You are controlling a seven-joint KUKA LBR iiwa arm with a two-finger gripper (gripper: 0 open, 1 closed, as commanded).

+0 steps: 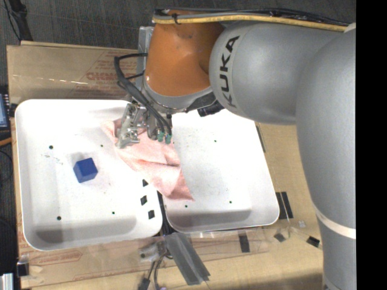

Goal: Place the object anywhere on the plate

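Camera view: claw (136,128) over pink cloth (158,162) straddling the seam between both bins, grip state cannot be told; blue cube (86,169) in left bin (33,222); no plate discernible, placement judged not done.

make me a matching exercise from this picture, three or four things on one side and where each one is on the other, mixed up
Things:
1. small blue cube
2. crumpled pink cloth
3. metal two-finger claw
4. grey arm with an orange band

Places:
A. lying across the rims where the two white bins meet
B. reaching in from the right side of the view
C. on the floor of the left white bin, apart from the cloth
D. above the upper left part of the cloth

Pairs: 1-C, 2-A, 3-D, 4-B
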